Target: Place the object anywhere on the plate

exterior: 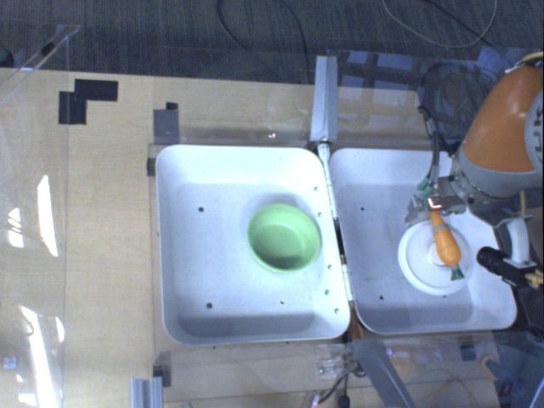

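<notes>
Pale wooden tabletop (102, 253) bearing two shallow white bins. Small orange carrot-shaped object (445, 243) already lying on round white plate (414, 263) in right bin (374, 296). End effector (435, 201) hovering just above its top end; finger state impossible to tell. Placement seemingly done, only retreat remaining.

I see a light wooden bench (102, 253). Two shallow white bins sit on it, side by side and touching in the middle. The left bin (212, 304) is the bigger one from where I look. The right bin (374, 228) is next to it. A metal post (324, 100) stands on the bench just behind the spot where the bins meet. Some black marks (83, 99) are on the wood at the far left.
</notes>
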`<state>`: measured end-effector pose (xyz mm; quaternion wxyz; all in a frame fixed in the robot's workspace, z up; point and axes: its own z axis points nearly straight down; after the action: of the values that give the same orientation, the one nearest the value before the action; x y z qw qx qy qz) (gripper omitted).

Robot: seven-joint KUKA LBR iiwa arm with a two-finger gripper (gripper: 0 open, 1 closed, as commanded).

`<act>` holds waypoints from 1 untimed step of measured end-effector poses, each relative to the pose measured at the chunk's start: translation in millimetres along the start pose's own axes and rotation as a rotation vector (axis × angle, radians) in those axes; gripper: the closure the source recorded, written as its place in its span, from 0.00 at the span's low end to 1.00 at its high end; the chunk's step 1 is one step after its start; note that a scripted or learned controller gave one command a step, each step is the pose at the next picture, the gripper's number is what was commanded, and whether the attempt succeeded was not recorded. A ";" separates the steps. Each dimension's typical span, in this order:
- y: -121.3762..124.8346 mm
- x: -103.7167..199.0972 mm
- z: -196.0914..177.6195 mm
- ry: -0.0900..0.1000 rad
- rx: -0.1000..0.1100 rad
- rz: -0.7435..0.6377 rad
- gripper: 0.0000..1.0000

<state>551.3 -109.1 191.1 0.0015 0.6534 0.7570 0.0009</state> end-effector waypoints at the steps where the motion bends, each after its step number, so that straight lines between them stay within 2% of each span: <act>1: 31.2 8.3 3.9 0.000 0.000 -0.008 1.00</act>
<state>580.9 -96.4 187.3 0.0017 0.6505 0.7595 0.0011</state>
